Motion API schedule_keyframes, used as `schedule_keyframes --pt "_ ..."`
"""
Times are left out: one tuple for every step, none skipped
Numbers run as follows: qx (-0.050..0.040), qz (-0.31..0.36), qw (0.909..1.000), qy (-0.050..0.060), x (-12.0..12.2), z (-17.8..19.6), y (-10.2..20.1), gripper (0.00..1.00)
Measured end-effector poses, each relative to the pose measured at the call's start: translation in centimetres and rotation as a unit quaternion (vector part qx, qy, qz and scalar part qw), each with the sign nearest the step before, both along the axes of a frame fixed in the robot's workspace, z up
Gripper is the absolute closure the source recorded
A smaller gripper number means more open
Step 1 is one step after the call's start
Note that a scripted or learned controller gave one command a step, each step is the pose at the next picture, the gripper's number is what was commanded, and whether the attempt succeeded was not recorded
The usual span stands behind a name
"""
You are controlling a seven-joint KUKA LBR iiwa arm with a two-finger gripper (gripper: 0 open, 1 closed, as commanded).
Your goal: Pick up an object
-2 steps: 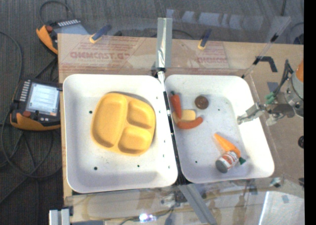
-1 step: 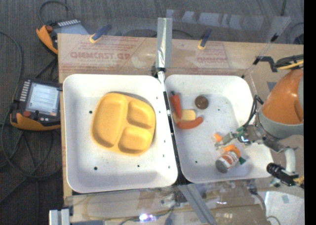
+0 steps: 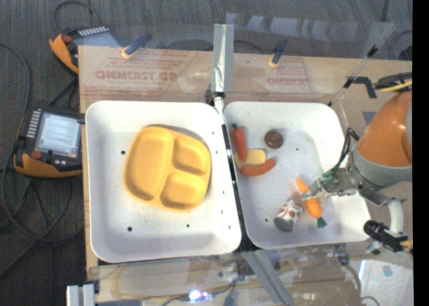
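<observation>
Two bins w/ the arm [image 3: 385,143] reaching in from the right, gripper [image 3: 326,187] low over the right bin [image 3: 322,117], approx at the small carrot [image 3: 314,207] and just beside the toppled paper cup [image 3: 288,215]. Step looked like approach/descent for a grasp. Couldn't tell how the gripper stood, or if it had hold of anything. Next move prob needs centring on one item, closing, lifting straight. Yellow divided tray [image 3: 169,167] sat in the left bin [image 3: 107,123]; red sausage [image 3: 257,168] and brown disc [image 3: 273,139] lay farther up.

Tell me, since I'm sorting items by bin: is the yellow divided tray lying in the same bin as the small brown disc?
No, the yellow divided tray lies in the left bin, while the small brown disc sits in the right bin.
</observation>
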State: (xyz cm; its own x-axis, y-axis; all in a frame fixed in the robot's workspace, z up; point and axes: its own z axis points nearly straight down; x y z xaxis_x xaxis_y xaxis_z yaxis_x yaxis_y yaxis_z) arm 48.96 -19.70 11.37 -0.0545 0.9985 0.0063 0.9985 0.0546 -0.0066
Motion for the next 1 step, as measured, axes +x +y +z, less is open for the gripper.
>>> schedule_keyframes --pt "-0.0032 0.072 0.9974 -0.002 9.13 10.40 2.99 1.00"
